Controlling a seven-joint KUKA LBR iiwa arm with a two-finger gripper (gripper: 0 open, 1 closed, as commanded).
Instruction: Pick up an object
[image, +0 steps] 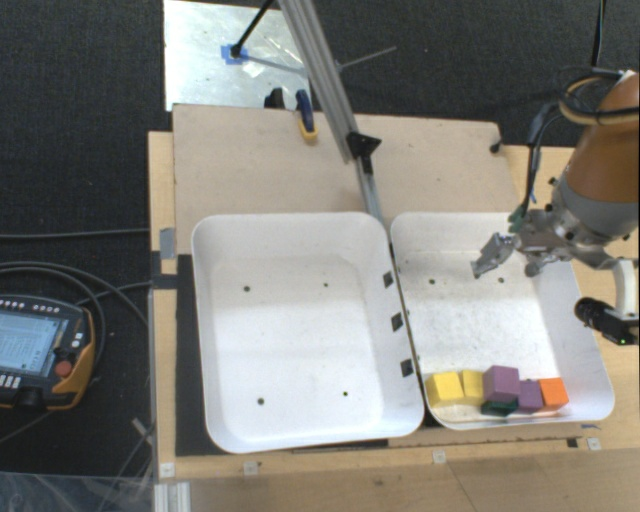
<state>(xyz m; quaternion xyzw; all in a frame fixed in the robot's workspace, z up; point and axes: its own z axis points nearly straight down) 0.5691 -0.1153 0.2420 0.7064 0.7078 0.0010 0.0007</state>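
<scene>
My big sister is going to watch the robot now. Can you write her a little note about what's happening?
Gripper: the grey two-finger gripper hangs over the upper part of the right white bin, with nothing between its fingers.

Things: the small blocks sit bunched along that bin's near edge: two yellow blocks, a purple block, a smaller purple block, a dark green block and an orange block.

Done: nothing has been picked up so far.

Left: bring the gripper down to the blocks, grab one and lift it. They are packed close together, so an end block is probably easiest.
</scene>
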